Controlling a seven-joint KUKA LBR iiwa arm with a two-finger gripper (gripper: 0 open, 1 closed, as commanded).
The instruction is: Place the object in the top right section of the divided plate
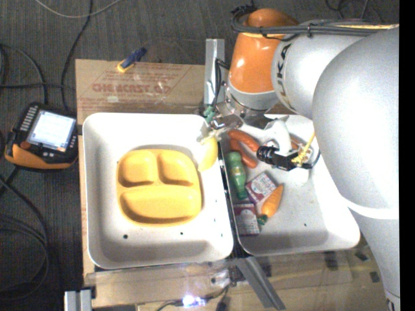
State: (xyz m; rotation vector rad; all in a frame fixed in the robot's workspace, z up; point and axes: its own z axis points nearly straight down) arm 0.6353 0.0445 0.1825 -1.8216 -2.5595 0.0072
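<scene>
The gripper (213, 129) sits over the wall between the two bins, and a pale yellow banana (207, 153) hangs from its fingers, pinched at the top end. The banana is just past the top right corner of the yellow divided plate (159, 186), not in it. The big grey arm (350, 96) comes in from the right. The plate lies in the left bin (97, 173). In the right bin (324, 232) lie a green bottle (236, 173), a carrot (272, 201) and a small purple packet (247, 219).
</scene>
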